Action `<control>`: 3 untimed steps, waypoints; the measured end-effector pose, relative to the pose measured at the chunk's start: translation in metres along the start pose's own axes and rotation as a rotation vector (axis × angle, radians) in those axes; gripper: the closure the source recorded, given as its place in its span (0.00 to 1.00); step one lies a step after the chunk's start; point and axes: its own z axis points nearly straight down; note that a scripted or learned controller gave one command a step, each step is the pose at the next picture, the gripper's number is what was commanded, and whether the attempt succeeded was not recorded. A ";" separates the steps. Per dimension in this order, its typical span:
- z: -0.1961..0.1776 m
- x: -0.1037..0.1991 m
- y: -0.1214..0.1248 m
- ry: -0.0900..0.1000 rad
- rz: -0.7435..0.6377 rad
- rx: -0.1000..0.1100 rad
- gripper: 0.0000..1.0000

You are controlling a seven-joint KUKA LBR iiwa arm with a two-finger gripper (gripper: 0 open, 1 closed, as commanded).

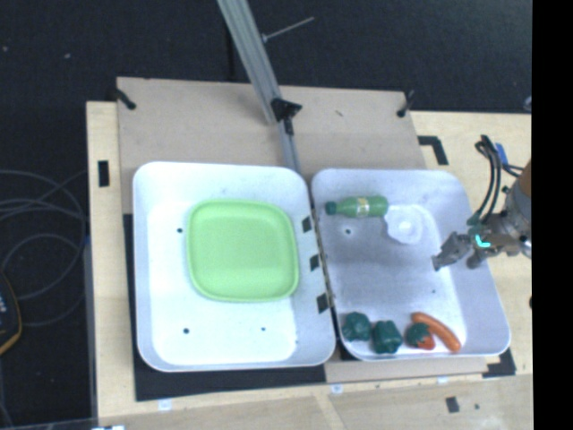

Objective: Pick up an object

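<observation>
Objects haven't been grabbed yet, looks like: the green bottle (356, 207) and clear cup (405, 226) sit just left of the gripper (450, 256). Finger state can't be made out. A target needs picking, then a descent.

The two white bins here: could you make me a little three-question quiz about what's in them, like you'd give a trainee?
1. True or false: the green plate lies in the left bin.
2. Which item lies nearest the far wall of the right bin? A) the orange carrot-like piece B) the green bottle C) the two dark green lumps
3. Fill in: the gripper is over the right bin's ____ edge, as the camera sees it.

Key:
1. True.
2. B; the bottle lies on its side by the far wall, while the carrot-like piece and the lumps sit along the near wall.
3. Right.
</observation>
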 end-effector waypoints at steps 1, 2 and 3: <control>0.000 0.000 0.000 0.000 0.000 0.000 0.00; 0.062 0.000 0.002 0.001 0.001 0.005 0.00; 0.114 0.000 0.001 0.001 0.001 0.005 0.00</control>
